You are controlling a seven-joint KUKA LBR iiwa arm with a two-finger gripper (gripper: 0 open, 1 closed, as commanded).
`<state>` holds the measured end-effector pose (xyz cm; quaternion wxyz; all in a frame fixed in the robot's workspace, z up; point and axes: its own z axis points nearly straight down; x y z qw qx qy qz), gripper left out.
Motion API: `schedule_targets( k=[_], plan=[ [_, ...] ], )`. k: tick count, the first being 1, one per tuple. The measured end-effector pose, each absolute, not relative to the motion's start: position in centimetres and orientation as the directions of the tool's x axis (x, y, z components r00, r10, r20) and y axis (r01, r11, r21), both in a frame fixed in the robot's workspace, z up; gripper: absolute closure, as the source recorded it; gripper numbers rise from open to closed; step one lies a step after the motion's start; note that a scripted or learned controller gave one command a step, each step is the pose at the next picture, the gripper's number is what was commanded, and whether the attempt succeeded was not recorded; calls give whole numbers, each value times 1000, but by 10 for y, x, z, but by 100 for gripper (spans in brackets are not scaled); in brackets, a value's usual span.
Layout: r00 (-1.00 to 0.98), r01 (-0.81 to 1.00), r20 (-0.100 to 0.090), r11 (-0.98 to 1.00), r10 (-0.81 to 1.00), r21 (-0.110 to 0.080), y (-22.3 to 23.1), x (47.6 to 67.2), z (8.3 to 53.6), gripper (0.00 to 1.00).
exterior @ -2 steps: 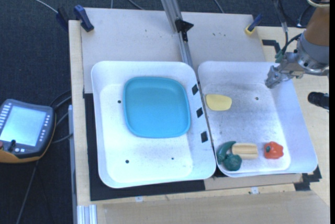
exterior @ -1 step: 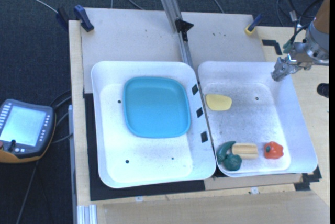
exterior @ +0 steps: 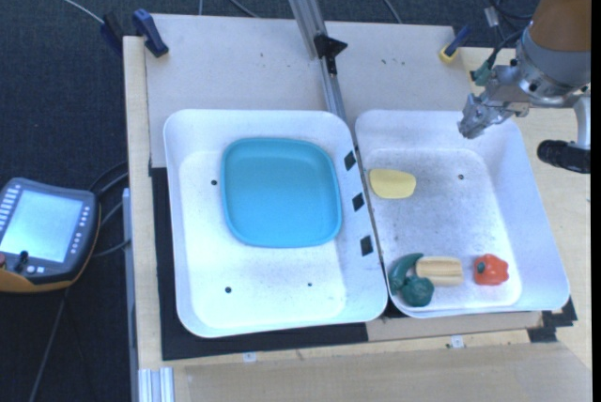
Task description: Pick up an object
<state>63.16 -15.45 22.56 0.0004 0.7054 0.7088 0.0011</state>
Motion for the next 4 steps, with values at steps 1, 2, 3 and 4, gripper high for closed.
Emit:
schedule_targets(
  k=[1,2,3,4],
  plan=[
    [-4,1000,1,4,1000,2,-104,634,237,100],
    [-5,1000,1,5,1000,2,-54,643,247,100],
    [-5,1000,1,5,1000,0,5,643,238,100],
    [-4,1000,1,4,1000,-1,56,652,227,100]
  ],
)
